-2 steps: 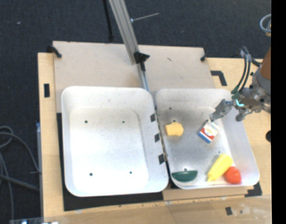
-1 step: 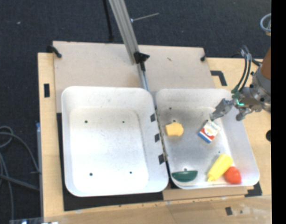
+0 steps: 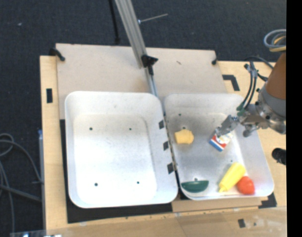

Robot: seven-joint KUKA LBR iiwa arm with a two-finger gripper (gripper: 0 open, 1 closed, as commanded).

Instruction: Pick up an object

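While tilted, carton (image 3: 219,142) points upper-right.

1. Your arm (image 3: 275,90) reaches in over the right bin's (image 3: 200,107) far right corner (orange band uppermost).
2. Your gripper (image 3: 227,128) hangs low inside that bin, angled leftward.

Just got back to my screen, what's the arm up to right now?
The arm reaches into the right bin, its gripper down by a small red, white and blue packet. I cannot tell if it has a grip. A yellow lump, a green piece, a yellow bottle and a red ball lie untouched.
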